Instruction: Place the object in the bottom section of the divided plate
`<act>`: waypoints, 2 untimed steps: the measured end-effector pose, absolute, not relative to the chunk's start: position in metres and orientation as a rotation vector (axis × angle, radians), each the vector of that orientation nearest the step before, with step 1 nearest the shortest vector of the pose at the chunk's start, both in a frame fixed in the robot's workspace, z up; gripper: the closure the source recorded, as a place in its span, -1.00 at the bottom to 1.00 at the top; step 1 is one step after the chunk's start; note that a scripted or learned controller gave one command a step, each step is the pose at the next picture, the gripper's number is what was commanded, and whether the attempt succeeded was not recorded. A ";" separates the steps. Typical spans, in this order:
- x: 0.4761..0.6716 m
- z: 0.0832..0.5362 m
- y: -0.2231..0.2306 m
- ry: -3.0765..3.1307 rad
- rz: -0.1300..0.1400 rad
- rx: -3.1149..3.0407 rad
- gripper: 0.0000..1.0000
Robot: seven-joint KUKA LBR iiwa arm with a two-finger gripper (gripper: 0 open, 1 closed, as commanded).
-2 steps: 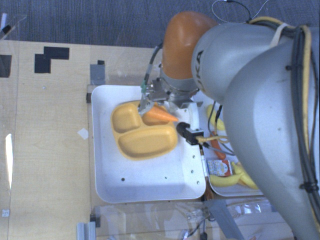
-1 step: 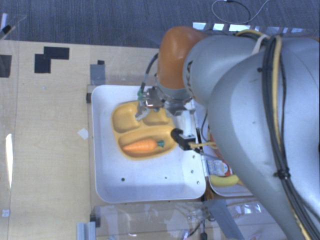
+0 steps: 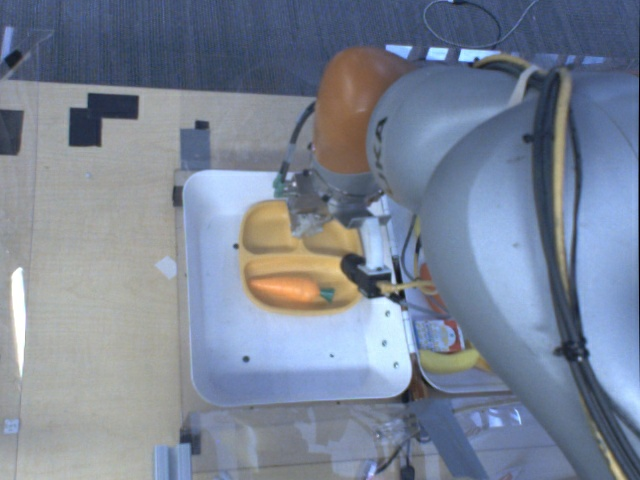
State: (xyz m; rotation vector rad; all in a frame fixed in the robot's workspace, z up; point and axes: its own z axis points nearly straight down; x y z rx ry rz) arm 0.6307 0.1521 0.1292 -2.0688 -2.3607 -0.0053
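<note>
The orange carrot-shaped toy with a green tip (image 3: 290, 289) lies in the bottom section of the yellow divided plastic plate (image 3: 262, 226), which sits in the left shallow white bin (image 3: 215, 358) on the tabletop. The pincer (image 3: 312, 213) hangs over the plate's upper sections; whether it is apart or together I cannot tell, since the wrist hides it. The placement looks done. The risk now, I judge, is the low wrist and its black cable fitting (image 3: 358, 273) catching the plate rim on withdrawal, dragging the plate and rolling the carrot out.
</note>
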 end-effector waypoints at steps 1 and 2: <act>0.631 0.129 0.152 -2.361 -0.005 -2.069 -1.00; 0.667 0.223 0.180 -2.422 -0.003 -2.003 -1.00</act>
